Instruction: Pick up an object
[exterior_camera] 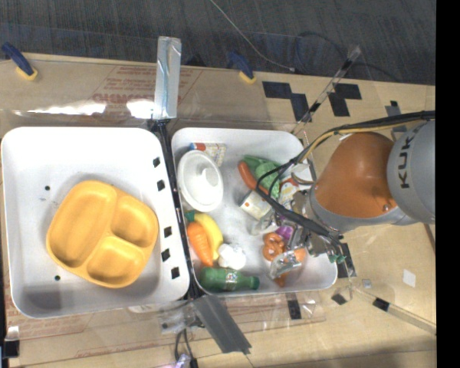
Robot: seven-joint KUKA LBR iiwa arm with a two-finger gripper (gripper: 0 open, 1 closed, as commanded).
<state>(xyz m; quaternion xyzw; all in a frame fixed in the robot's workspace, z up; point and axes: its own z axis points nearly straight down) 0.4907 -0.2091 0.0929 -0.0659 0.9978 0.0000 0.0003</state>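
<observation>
The right bin (238,139) holds a heap of small things: a white bowl (200,179), a yellow banana (209,229), an orange carrot (200,244), a green bottle (228,280), a green leafy toy (264,168) and a small orange object (274,245). My gripper (290,253) reaches down into the bin's near right corner, right beside the small orange object. The grey arm with its orange band (356,179) covers the right side of the bin. Cables and clutter hide the fingertips.
In the left bin (31,148) lies a yellow divided plate (101,231). A silver post (167,79) stands at the back between the two bins. Cardboard covers the bench around them, with black marker squares at the back right.
</observation>
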